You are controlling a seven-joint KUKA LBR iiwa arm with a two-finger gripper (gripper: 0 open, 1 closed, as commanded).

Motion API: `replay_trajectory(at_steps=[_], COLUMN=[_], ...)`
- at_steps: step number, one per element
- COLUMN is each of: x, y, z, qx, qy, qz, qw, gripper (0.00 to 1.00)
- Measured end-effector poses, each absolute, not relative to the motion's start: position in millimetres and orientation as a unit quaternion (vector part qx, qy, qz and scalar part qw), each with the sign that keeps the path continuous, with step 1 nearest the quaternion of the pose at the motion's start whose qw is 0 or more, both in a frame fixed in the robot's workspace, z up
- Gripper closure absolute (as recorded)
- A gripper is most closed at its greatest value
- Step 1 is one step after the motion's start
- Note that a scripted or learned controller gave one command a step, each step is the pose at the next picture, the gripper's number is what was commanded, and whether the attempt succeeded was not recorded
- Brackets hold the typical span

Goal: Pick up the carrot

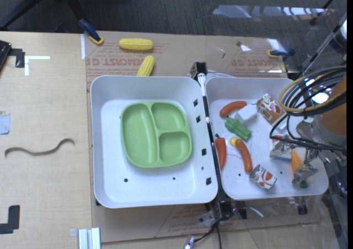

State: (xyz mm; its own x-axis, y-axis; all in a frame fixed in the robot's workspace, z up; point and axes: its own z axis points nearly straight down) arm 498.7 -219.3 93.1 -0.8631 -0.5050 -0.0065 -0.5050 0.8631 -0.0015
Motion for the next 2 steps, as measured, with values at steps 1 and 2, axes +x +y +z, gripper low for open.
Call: replay_trajectory(at_steps=[1, 2], x=[492.2, 488.6], y=[-212.3, -208.7], z=[94.0, 94.5], qx=[-0.386, -0.5], qy=[0.922, 0.866], qz=[0.0037, 0.0041], qw=[0.007, 0.009], gripper=[0.0, 0.0])
